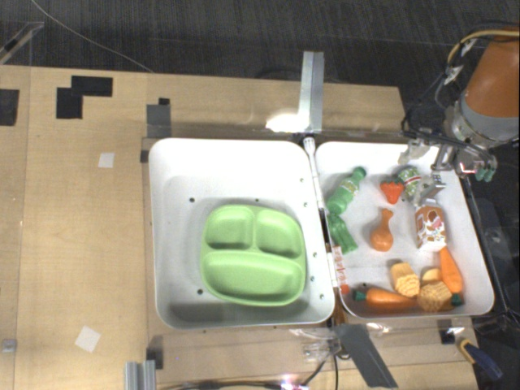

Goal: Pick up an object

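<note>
Claw (428, 171) above strawberry (392, 191), stem pointing right

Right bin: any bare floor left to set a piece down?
Right bin: bare floor between the green bottle and the drumstick, and below them above the carrot. Crowded along the right wall and bottom. Left bin: bare around the green tray, widest along the top.
</note>
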Robot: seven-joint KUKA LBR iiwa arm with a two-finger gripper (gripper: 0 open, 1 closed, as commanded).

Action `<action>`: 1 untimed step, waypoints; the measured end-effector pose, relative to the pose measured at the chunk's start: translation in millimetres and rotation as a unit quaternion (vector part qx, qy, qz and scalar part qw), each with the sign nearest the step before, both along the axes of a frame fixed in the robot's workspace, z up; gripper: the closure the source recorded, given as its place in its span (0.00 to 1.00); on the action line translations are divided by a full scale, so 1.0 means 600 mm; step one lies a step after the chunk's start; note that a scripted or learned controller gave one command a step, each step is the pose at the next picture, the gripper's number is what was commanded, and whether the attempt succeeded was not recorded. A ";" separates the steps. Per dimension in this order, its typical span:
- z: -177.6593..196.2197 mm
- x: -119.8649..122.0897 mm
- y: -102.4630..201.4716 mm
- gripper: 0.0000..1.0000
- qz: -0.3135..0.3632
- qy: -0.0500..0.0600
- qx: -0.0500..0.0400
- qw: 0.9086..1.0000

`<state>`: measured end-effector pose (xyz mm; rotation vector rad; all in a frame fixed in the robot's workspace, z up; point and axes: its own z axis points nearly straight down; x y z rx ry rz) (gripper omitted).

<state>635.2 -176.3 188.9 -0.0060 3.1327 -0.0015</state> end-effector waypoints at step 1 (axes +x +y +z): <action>-0.125 -0.034 -0.026 0.00 -0.013 -0.003 -0.001 1.000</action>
